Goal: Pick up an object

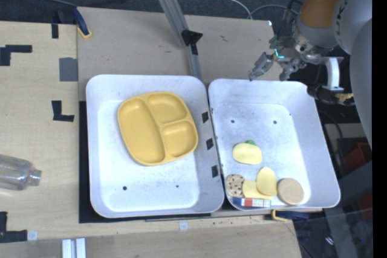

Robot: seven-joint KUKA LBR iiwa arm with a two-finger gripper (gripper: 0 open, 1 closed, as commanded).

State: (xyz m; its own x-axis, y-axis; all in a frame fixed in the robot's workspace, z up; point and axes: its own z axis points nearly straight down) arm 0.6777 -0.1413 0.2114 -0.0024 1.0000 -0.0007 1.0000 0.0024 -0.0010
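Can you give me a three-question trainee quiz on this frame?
1. True or false: the yellow divided plate lies in the left bin.
2. Where is the claw? A) above the right bin's far rim B) down among the toys C) over the plate
3. Fill in: the clear bottle lies on the bench, ____ of the left bin.
Key: 1 true; 2 A; 3 left.

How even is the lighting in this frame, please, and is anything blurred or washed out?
Camera view: lighting is soft and even, with faint shadows; the white bins' rims are bright, nearly washed out; the yellow tray and small food items are slightly soft; the hand near the top right is dark and indistinct; the bottle is cropped at the left edge.
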